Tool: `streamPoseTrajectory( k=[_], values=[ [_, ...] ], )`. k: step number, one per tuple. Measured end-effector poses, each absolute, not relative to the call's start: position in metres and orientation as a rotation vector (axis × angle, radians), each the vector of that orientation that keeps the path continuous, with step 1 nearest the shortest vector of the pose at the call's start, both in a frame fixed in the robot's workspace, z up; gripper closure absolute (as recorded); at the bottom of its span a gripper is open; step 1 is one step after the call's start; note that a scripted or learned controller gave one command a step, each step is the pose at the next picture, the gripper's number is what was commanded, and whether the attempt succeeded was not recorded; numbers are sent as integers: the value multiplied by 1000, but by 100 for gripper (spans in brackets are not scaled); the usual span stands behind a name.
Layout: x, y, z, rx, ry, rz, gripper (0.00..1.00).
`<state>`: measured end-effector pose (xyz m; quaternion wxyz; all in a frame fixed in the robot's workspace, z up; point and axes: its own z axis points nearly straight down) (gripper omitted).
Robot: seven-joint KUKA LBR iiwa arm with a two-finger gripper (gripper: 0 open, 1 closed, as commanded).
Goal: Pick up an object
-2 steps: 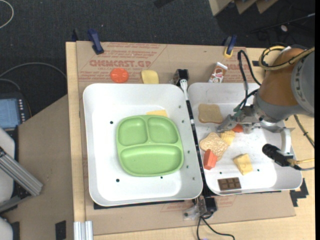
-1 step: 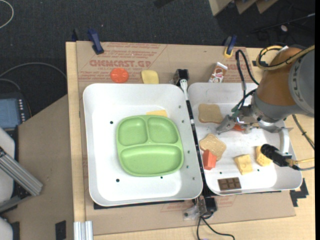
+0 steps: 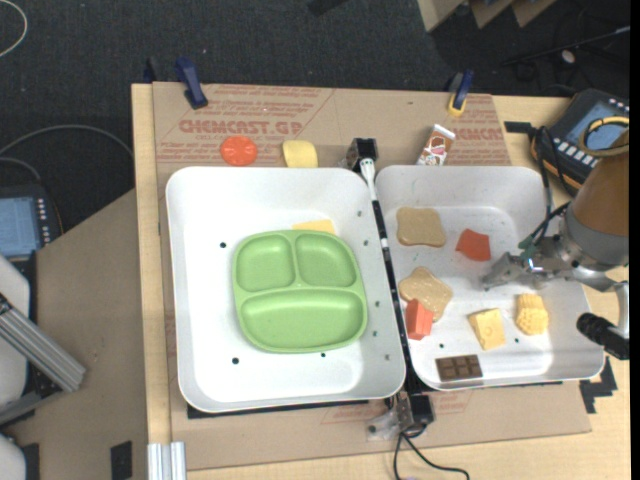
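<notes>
camera view has the end effector (image 3: 505, 268) low in the right bin (image 3: 500, 180), its spread impossible to tell, empty, between the red block (image 3: 473, 244) and corn cob (image 3: 532, 315); closing there could miss both.

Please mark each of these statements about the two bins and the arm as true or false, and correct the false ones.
1. The green divided plate lies in the right bin. False: it lies in the left bin.
2. A chocolate bar lies near the front edge of the right bin. True.
3. The gripper holds the corn cob. False: the corn lies apart from it.
4. An orange round piece lies outside the bins, on the bench. True.
</notes>
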<state>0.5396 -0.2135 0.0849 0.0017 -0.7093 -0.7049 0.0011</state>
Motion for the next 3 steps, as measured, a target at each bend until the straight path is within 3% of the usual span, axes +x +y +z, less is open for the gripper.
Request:
streamPoseTrajectory(
  k=[1, 2, 3],
  values=[
    [477, -217, 85, -2216, -2215, -3, 0],
    [560, -220, 99, -2213, -2228, -8, 0],
    [609, -159, 149, -2218, -2236, -10, 0]
  ],
)
